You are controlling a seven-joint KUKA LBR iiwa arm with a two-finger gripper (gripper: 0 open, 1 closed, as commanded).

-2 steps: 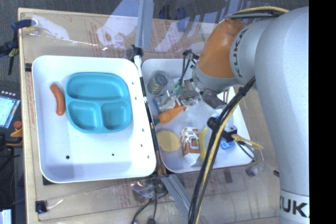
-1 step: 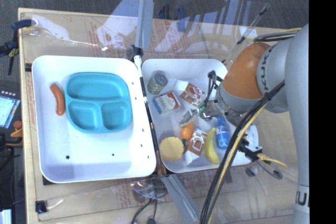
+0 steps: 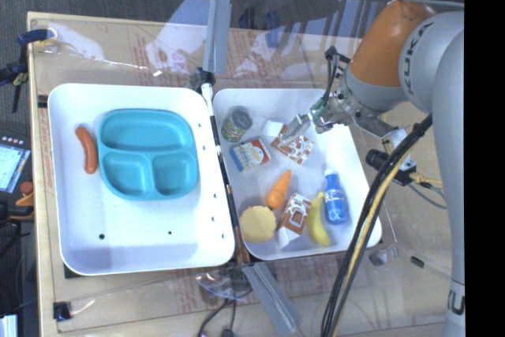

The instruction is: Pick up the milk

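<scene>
The bench carries 2 white bins side by side; the left bin holds a blue divided tray and a sausage, while the right bin is crowded with toy food, so any grasp there has to thread between neighbours; the hand hangs low over the bin's upper right part, just above a milk carton, which suggests the arm is lining up on that carton; whether its fingers are apart or together I cannot tell; the carton lies flat, its long axis running on a diagonal from upper left to lower right; a 2nd similar carton lies near the bin's lower edge between a carrot and a banana; a blue bottle, a tin can and a blue-sided box are close by.
</scene>
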